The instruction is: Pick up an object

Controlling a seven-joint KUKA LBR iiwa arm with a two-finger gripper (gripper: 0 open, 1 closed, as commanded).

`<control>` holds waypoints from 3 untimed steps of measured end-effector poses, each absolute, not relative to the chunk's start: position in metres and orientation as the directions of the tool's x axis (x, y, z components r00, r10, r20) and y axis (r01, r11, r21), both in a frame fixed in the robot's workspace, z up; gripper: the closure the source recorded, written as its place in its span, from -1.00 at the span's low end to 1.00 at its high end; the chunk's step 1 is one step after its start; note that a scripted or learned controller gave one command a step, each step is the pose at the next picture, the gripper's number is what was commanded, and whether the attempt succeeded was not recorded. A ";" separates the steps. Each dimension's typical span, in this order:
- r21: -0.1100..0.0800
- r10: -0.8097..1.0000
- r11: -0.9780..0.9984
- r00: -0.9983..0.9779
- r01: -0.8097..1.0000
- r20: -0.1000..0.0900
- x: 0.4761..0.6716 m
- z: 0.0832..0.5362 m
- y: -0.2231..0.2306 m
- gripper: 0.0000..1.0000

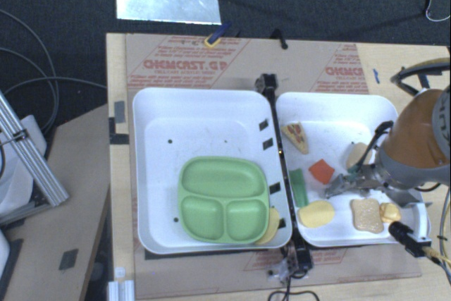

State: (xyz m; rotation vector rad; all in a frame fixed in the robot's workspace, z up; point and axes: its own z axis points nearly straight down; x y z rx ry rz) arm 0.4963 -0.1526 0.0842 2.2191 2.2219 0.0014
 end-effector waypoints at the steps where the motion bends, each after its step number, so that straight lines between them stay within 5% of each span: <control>1: 0.005 1.000 0.007 -0.007 1.000 -0.001 0.545 0.085 -0.130 -1.00; 2: 0.005 1.000 -0.002 0.002 1.000 -0.004 0.544 0.115 -0.188 -1.00; 3: -0.003 1.000 0.000 0.001 1.000 0.002 0.496 0.083 -0.182 -1.00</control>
